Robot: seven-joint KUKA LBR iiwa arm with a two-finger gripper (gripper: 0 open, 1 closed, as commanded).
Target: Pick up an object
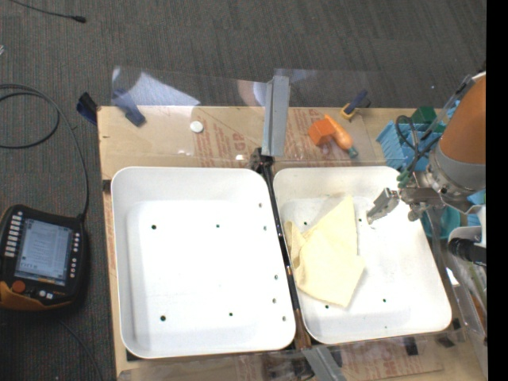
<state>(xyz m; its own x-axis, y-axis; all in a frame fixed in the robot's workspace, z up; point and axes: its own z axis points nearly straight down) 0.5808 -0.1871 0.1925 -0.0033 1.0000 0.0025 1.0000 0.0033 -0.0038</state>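
Note:
A pale yellow cloth (329,251) lies crumpled flat in the left half of the right bin (413,308), its left edge against the bin's wall. My gripper (382,205) hangs over the right bin's upper right part, to the right of the cloth and apart from it. Nothing shows between its fingers.
The left bin (198,260) sits beside the right one, with a grey divider post (275,117) at the back between them. An orange clamp (332,133) and blue tape lie on the bench behind the bins. A teach pendant (40,252) rests on the floor at left.

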